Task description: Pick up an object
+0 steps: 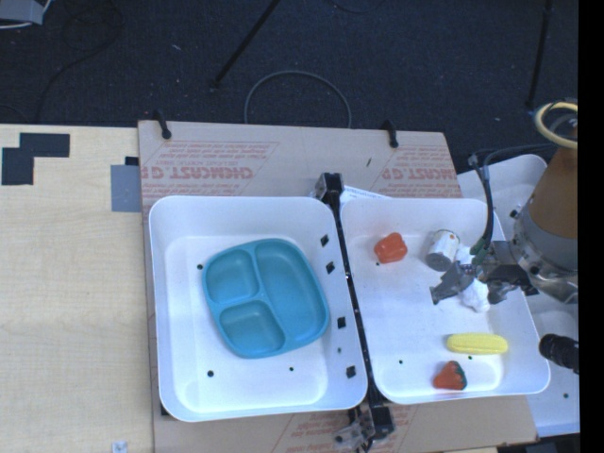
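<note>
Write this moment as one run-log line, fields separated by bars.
gripper: low in right white bin, fingers unclear | nearby: small white object, grey-white cylinder | untouched: orange block, yellow corn cob

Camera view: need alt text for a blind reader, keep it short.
The arm's end effector is low in the right bin, beside a small white-and-grey object, with an orange piece, a yellow corn cob and a red item around it. The left bin holds a blue divided plate.
</note>
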You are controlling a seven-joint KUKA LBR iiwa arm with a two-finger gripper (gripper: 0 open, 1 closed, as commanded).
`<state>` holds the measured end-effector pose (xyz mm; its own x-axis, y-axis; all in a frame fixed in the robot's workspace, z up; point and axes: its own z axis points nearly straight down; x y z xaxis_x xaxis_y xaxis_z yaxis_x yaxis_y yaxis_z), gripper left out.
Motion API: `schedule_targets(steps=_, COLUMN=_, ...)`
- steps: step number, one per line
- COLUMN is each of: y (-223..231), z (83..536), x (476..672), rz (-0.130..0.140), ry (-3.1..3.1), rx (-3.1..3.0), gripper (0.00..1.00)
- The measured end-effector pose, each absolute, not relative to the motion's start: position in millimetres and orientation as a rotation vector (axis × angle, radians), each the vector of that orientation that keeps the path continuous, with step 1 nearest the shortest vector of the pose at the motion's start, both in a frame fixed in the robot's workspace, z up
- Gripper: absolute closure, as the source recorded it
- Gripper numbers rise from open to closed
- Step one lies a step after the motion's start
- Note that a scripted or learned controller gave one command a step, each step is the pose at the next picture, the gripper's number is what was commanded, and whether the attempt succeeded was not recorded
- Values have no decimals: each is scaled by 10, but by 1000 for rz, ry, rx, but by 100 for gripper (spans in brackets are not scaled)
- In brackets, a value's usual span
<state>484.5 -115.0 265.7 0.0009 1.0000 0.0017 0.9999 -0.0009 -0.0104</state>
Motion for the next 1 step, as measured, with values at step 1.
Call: schedule_targets(steps=1, y=-1151, z=2689, x=4858, rz=3, ry=-2219, rx=-2219, gripper=0)
